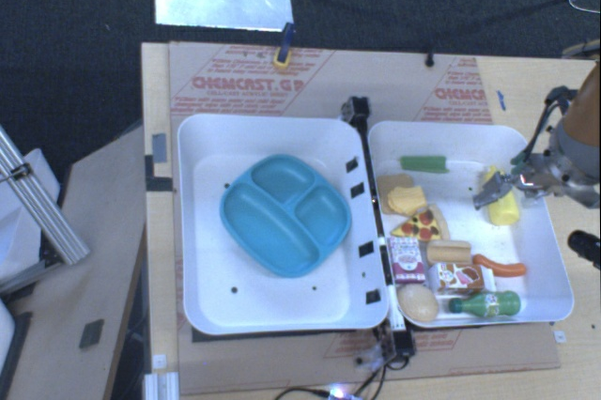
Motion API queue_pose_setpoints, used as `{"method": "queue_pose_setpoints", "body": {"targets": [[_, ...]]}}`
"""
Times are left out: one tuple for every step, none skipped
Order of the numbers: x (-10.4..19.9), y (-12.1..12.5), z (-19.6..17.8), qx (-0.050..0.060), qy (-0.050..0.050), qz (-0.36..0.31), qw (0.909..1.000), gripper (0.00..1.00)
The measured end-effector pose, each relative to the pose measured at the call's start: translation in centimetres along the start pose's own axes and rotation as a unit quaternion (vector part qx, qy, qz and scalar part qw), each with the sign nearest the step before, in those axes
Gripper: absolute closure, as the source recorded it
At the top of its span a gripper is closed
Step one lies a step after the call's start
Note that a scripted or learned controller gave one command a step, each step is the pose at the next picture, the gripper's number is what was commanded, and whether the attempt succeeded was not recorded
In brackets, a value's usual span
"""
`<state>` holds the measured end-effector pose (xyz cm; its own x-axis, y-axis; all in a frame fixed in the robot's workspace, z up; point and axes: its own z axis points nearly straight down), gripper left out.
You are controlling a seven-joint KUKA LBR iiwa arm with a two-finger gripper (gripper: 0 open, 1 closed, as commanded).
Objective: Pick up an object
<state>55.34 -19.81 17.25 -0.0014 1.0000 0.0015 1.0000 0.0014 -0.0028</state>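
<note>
While the green bottle (485, 303) lies along the near edge of the right bin (554, 295) beside an egg (419, 301), a sausage (499, 266) and a pizza slice (420, 225) sit a little farther in. At three o'clock the gripper (495, 193) hangs over a yellow fruit (502, 207); I cannot tell how its fingers stand. Beyond lies a green stick (423, 163). At nine o'clock, the left bin (202, 295) bears a blue plate (285, 214).

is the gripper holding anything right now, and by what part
Cannot be told. The gripper sits right at the yellow toy in the right bin, but the view is too small to show a hold.
</note>
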Motion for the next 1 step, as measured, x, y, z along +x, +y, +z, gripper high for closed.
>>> {"method": "queue_pose_setpoints", "body": {"targets": [[0.84,1.02,5.51,-0.002,0.004,-0.002,1.0,0.0]]}}
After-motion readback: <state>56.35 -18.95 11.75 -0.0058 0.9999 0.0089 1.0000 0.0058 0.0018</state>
